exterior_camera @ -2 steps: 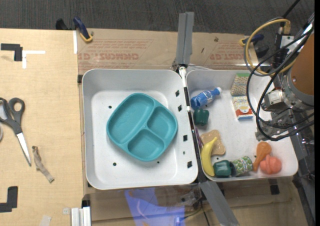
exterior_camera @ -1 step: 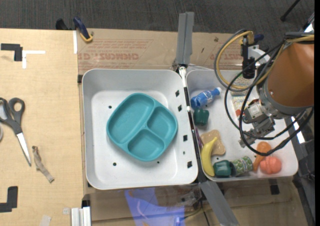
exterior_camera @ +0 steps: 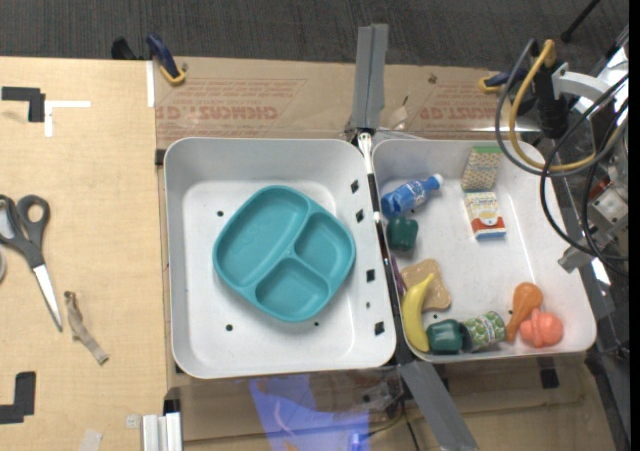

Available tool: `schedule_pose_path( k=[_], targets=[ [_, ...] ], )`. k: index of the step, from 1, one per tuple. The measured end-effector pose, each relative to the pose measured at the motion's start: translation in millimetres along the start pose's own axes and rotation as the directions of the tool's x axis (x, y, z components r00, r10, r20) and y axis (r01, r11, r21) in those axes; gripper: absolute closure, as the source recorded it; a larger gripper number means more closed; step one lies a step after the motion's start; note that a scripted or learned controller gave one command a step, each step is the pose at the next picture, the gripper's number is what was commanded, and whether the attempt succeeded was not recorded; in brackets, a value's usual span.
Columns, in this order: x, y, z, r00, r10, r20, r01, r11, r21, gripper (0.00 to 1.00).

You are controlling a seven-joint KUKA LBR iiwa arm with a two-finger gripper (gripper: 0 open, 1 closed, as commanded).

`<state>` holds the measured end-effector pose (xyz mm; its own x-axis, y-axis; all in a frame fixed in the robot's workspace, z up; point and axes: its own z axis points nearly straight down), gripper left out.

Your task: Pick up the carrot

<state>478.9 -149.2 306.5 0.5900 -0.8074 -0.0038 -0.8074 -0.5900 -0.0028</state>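
carrot (exterior_camera: 523, 305) lies in the right bin (exterior_camera: 560, 239) (near corner); fingers' state: cannot tell.

The scissors (exterior_camera: 28, 244) are cut off at the left edge; the box (exterior_camera: 486, 216) label is unreadable.

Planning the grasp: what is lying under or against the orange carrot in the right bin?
The orange carrot rests on the white right bin's floor, its lower end against a pink-orange round toy. Whether anything lies beneath is hidden.

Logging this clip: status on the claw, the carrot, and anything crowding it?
Carrot lying in right bin, near corner, not gripped. Pink toy touching it; green can close beside.
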Motion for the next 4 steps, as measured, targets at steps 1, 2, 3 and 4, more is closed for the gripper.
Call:
schedule_pose_path(
  k=[1,2,3,4],
  targets=[
    [12,-42,44,0.911,-0.413,0.003,0.413,0.911,0.000,1.00],
    [68,-46,39,0.737,-0.676,-0.002,0.676,0.737,-0.001,1.00],
    [77,15,26,0.751,-0.661,-0.003,0.661,0.751,0.000,1.00],
    [76,12,17,0.748,-0.664,-0.005,0.664,0.748,0.006,1.00]
  ],
)
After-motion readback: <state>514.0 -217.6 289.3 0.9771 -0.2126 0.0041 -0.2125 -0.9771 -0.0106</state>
